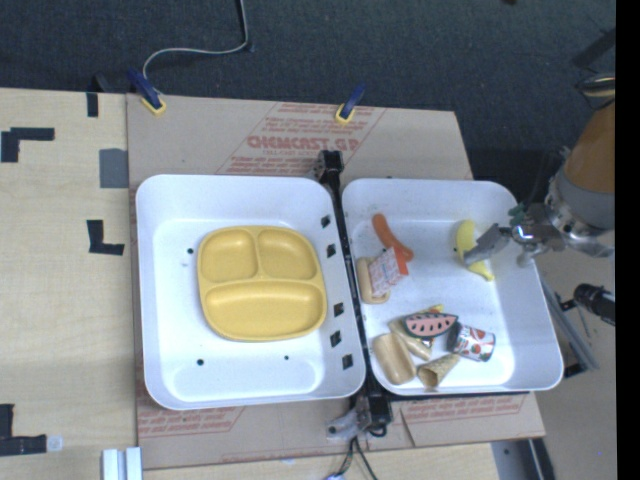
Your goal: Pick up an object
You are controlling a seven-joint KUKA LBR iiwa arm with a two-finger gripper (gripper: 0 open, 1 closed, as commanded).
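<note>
The two-finger metal gripper hangs at the right bin's right side, its grey fingers reaching to the yellow banana-shaped plastic toy. Whether those fingers are spread or closed on the toy cannot be told at this size; the toy lies on the bin floor right at the fingertips. Behind the gripper, the grey arm with its orange band extends out past the bin's right wall.

The shallow white right bin serves as the landmark for the rest. Near its upper left lies an orange carrot-like toy, slanted, and just below it, touching, a pink-and-tan rectangular wafer-like piece. Toward the bin's lower middle sits a red-and-green watermelon slice toy, with a small red-and-white can just to its right. A tan bread-loaf toy and a tan cone-shaped toy lie along the bin's lower edge, close under the watermelon slice.

Left of this bin, joined along a black clip seam, is the second shallow white bin, which holds a yellow three-compartment plastic plate. Both bins rest on a brown cardboard sheet.
</note>
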